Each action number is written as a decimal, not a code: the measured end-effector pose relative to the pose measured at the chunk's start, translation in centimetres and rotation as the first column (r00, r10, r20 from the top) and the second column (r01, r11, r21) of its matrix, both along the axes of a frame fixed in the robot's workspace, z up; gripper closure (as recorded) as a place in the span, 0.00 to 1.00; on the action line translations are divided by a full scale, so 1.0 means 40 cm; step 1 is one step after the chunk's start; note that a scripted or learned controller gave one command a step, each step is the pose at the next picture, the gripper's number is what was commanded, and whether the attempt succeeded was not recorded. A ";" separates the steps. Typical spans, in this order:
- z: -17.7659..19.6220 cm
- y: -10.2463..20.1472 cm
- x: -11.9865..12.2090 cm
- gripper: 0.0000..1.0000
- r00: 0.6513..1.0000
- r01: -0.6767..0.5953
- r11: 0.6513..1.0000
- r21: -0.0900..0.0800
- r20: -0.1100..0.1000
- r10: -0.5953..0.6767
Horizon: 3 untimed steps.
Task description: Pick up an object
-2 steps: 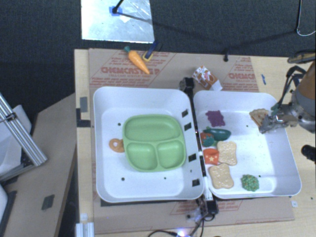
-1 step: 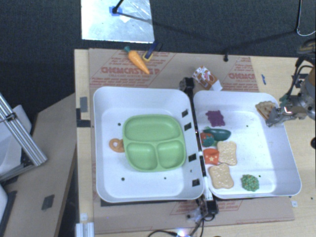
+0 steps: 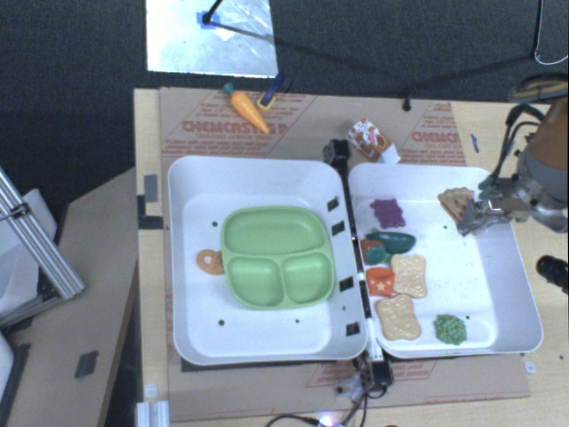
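Jaws [image 3: 471, 221] above right white bin [image 3: 511, 283] on cardboard-covered bench [image 3: 302, 118].

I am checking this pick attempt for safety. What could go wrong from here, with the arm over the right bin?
1. The end effector is near the right bin's far edge, beside the tan toast-like piece; it may only nudge the piece against the wall.
2. The items by the divider, such as the red piece and the cracker, lie closely together, so a grasp there may catch two.
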<state>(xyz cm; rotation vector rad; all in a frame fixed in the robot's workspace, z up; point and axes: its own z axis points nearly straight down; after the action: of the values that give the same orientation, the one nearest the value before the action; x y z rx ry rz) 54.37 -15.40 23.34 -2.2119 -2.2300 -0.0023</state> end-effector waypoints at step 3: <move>-0.006 0.232 -0.152 1.00 1.000 0.007 1.000 -0.001 0.000 -0.007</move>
<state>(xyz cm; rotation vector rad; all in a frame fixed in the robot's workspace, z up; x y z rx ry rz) 48.28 -6.11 23.12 -2.2198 -2.2226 -0.0007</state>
